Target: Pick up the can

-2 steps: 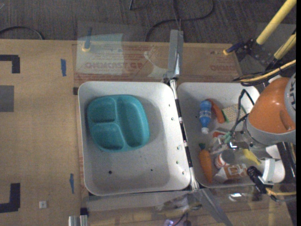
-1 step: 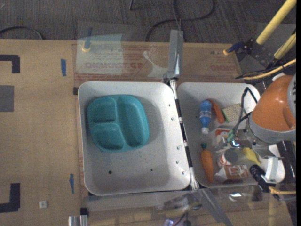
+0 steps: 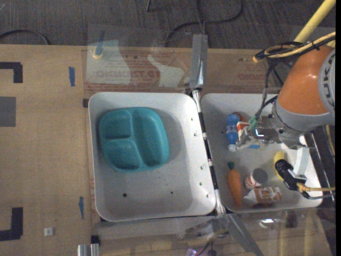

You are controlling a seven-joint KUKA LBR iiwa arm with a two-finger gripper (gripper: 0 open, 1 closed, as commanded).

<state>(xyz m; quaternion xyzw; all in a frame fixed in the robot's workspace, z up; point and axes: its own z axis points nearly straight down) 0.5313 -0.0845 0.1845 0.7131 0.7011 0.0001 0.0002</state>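
Near right bin [image 3: 210, 143] | small can [image 3: 259, 175] upright beside carrot [image 3: 235, 185] | likely light, rigid, slick; grasp across sides | hand [image 3: 246, 138] state unclear

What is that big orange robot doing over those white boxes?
The robot arm reaches in over the right bin, with its claw low beside a blue bottle. Its job is to pick up the can, which lies near a toy carrot, apart from the claw. The left bin holds a teal divided plate.
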